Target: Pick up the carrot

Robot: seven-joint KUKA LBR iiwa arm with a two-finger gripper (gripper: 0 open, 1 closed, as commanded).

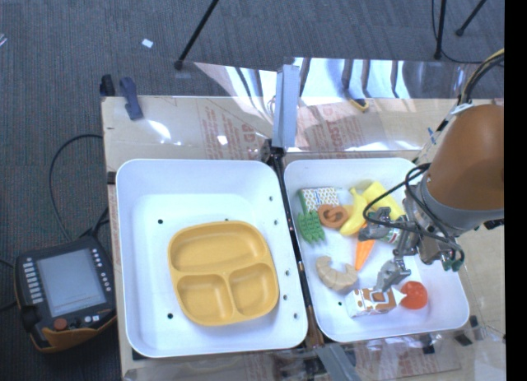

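Far left, on the floor beside the bench: a teach pendant (64, 290) with a grey screen. Left bin (140, 198): a yellow divided plate (223, 271) with three compartments lies near its middle, flat on the white base. Right bin (449, 305): a cluster of toy foods. Along its left side, a green leafy piece (310, 227) lies just below a small patterned packet (318, 198); beside these is an orange-brown ring (333, 216), touching a yellow banana (368, 205). Below, a tan croissant-shaped piece (336, 274) sits near the bin's middle. The carrot (363, 253) lies between the banana and the croissant piece, tilted, its narrow tip pointing down and left. Lower right: a small carton (372, 301) and, just beside it, a red tomato (414, 294). The arm (465, 169) enters from the right; its gripper (391, 274) hangs over the bin just right of the carrot, above the carton. Whether the claw is open or closed cannot be told, and nothing is seen held in it.
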